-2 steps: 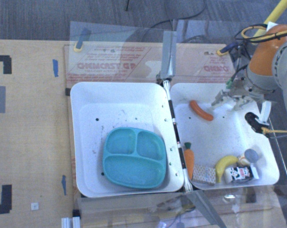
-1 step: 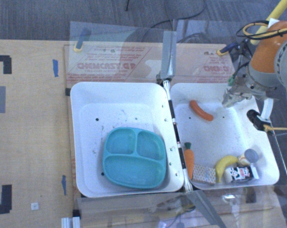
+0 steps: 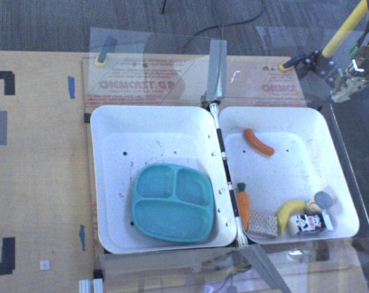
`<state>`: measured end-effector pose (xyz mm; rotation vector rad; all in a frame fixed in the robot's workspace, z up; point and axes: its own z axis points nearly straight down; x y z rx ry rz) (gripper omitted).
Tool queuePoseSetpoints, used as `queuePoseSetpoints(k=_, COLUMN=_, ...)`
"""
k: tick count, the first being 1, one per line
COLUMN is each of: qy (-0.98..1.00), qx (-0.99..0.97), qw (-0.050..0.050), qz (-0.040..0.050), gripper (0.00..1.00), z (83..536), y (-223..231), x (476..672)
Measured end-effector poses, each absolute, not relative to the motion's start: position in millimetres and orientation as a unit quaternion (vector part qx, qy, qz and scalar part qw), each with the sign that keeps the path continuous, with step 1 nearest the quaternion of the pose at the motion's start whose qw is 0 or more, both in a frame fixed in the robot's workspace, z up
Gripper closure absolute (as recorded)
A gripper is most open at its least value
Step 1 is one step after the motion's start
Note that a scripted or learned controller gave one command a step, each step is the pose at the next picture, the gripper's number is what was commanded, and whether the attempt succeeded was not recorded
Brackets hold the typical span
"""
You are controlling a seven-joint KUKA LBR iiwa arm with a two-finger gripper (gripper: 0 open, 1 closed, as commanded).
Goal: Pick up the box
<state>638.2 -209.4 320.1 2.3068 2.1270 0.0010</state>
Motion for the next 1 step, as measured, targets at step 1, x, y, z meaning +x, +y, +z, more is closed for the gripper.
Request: queuePoseSetpoints(k=1, qy=0.632, qx=0.775, qw=0.002, qz=0.0004, gripper=1.0, z=436.8, y=-215.1, x=667.7)
